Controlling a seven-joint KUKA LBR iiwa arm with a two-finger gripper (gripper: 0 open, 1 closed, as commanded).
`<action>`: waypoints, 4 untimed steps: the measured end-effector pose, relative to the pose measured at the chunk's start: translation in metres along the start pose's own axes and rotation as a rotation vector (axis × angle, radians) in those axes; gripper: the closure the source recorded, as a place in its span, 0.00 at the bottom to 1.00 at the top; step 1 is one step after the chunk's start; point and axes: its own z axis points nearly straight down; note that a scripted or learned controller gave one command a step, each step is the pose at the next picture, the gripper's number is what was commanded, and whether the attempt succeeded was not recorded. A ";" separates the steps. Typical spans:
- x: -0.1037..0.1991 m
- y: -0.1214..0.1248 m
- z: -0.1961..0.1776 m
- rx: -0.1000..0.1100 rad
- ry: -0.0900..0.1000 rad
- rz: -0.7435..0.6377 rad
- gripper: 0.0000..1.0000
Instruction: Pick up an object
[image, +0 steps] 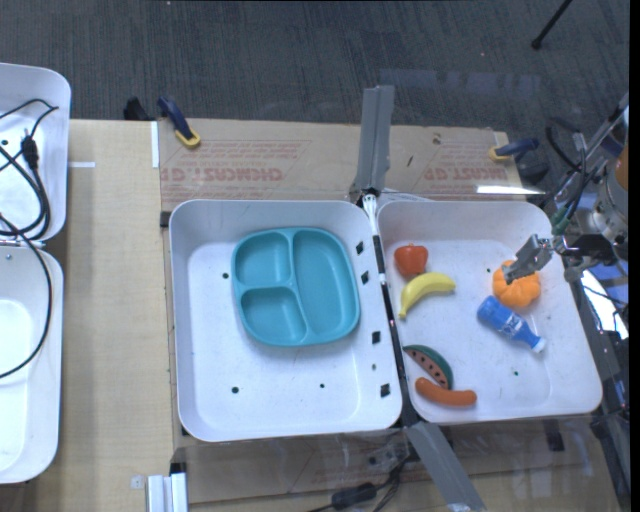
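Fingers of the gripper (530, 256) are reaching in from the right, hovering at the top of an orange toy pumpkin (516, 287) in the right bin (570, 400); whether they are spread or pinching cannot be told. Touching the pumpkin is a blue bottle (510, 324). Judging by looks, the pumpkin is light, smooth and rounded; gripping across its middle seems safest.

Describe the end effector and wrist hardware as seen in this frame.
The end effector is a slim grey metal piece with thin fingers, entering from the right. Behind it sits a bulkier wrist assembly in grey and pale tones, with dark cables and a green wire looped around it. An orange patch shows at the upper right edge.
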 end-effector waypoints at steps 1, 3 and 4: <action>-0.046 0.010 0.140 0.000 0.001 0.003 0.00; -0.040 0.031 0.186 0.000 0.000 0.005 1.00; 0.007 0.067 0.088 -0.003 0.000 -0.002 1.00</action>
